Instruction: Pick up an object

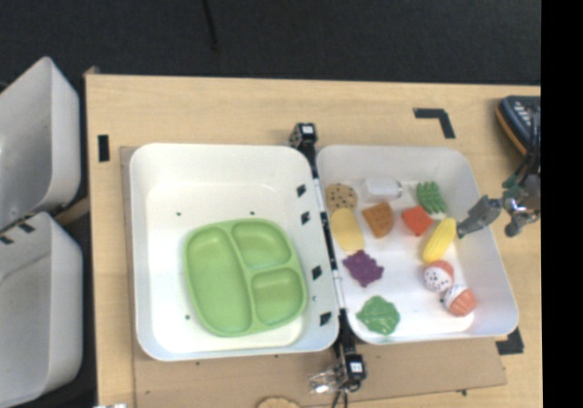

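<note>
The right bin (pixel 487 301) holds several toy foods: a cookie (pixel 341 195), a white piece (pixel 383 187), a green ridged piece (pixel 431 197), a brown slice (pixel 378 218), a red-orange piece (pixel 415 219) and a yellow piece (pixel 346 229). Also in it are a corn cob (pixel 439 239), purple grapes (pixel 363 267), a white and red ball (pixel 438 278), an orange piece (pixel 459 300) and a green leafy piece (pixel 378 315). My gripper (pixel 497 218) hangs over this bin's right side, open, with nothing between its fingers. Its left fingertip (pixel 475 219) is just right of the corn cob.
The left bin (pixel 155 188) holds a green divided plate (pixel 244 277). A dark object (pixel 519 119) lies on the bench at the far right. White containers (pixel 32 215) stand off the bench's left edge. Bare wood runs behind both bins.
</note>
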`<state>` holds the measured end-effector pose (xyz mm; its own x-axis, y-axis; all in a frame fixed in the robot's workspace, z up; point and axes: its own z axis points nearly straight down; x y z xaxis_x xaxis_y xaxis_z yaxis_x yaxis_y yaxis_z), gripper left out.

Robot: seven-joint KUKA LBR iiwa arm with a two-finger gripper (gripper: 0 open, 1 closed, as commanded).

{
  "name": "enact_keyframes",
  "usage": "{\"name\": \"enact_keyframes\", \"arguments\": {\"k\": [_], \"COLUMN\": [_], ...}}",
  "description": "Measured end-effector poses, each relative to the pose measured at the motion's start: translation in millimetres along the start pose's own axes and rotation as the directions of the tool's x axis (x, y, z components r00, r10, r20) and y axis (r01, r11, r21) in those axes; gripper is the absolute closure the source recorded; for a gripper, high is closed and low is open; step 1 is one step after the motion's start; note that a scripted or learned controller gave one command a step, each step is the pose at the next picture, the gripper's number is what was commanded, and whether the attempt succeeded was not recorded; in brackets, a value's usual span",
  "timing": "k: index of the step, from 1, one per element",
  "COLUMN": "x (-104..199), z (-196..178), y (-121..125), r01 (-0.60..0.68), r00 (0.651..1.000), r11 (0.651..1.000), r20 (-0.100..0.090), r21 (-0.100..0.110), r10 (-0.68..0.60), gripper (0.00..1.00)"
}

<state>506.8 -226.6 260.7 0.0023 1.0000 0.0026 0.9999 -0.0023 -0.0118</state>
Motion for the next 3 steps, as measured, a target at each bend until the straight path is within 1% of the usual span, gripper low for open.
{"name": "enact_keyframes", "arguments": {"k": [1,2,3], "x": [1,-2,1], "z": [-5,39,103], "y": [2,4,8], "r01": [0.004,0.002,0.000], "r00": [1.000,1.000,1.000], "r11": [1.000,1.000,1.000], "r20": [0.003,0.002,0.001], "r21": [-0.010,-0.007,-0.005], "r10": [-0.004,-0.002,0.000], "gripper": [0.00,0.00,0.00]}}
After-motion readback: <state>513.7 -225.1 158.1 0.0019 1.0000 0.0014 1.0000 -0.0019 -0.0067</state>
